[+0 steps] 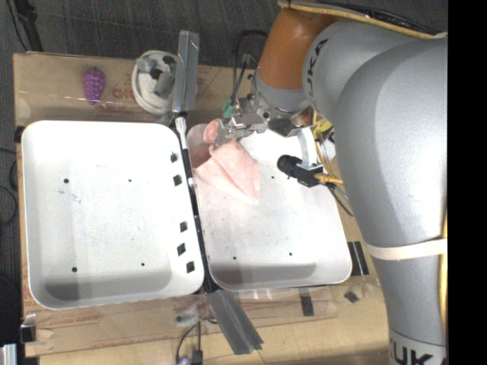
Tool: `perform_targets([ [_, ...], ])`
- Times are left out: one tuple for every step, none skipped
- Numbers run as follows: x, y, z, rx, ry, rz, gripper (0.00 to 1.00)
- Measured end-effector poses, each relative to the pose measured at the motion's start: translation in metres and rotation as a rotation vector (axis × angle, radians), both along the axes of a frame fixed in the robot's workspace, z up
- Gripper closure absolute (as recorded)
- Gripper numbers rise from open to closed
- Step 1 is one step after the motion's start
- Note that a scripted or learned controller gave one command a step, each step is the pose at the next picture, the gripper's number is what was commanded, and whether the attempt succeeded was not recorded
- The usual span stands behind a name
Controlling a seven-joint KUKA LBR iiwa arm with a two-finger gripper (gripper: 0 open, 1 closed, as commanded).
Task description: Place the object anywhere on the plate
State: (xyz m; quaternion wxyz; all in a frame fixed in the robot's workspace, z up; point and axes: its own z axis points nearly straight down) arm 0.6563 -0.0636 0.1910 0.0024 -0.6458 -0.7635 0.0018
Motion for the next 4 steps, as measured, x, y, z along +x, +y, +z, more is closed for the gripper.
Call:
perform_targets([
  [0.000, 0.001, 0.041, 0.000, -0.003, 0.008, 1.00],
  [-0.011, 0.060, 0.039, 0.001, 0.000, 0.413, 1.00],
  [-0.011, 0.115, 0.046, 0.001, -0.004, 0.818, 1.00],
  [-0.017, 0.168, 0.035, 0.004, -0.002, 1.220, 1.00],
])
